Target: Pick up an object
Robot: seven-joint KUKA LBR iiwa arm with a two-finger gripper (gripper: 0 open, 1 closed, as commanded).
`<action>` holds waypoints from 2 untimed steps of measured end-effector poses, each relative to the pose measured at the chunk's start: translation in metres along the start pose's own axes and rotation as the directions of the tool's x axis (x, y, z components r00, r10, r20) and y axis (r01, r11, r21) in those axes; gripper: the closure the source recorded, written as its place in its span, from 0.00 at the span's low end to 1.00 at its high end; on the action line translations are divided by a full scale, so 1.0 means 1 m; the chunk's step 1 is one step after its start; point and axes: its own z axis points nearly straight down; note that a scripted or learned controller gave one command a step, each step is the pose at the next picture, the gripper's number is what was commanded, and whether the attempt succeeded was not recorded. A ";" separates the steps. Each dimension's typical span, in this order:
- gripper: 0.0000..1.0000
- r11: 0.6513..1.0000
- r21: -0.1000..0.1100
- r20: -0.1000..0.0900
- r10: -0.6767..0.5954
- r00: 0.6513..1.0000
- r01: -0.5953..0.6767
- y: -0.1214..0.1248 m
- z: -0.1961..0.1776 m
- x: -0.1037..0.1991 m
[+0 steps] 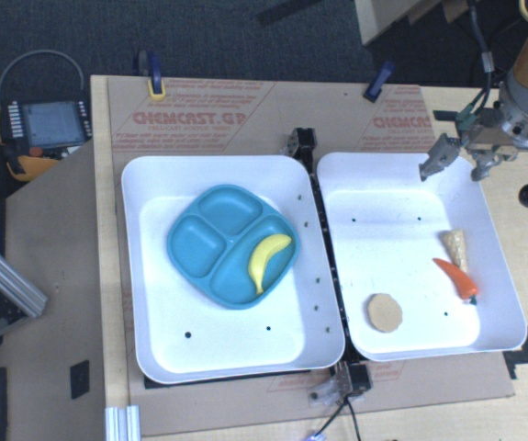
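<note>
My gripper (459, 161) hangs open above the far right edge of the right bin (392, 191), nothing between its fingers. Well in front of it, in that bin, lie a tan bread piece (454, 245), an orange carrot (457, 278) just below the bread, and a round tan cookie (384, 313) toward the front. In the left bin (153, 338) a blue divided plate (218, 232) carries a yellow banana (266, 256) in its right compartment.
The two bins sit side by side on a cardboard-covered bench (245, 108), joined by black clips (301, 141) at the back and front. Clamps (156, 85) hold the board's far edge. A pendant with cable (48, 122) lies off the bench at the left.
</note>
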 end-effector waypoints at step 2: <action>0.00 1.000 -0.010 0.002 -0.002 1.000 0.002 0.001 0.054 0.001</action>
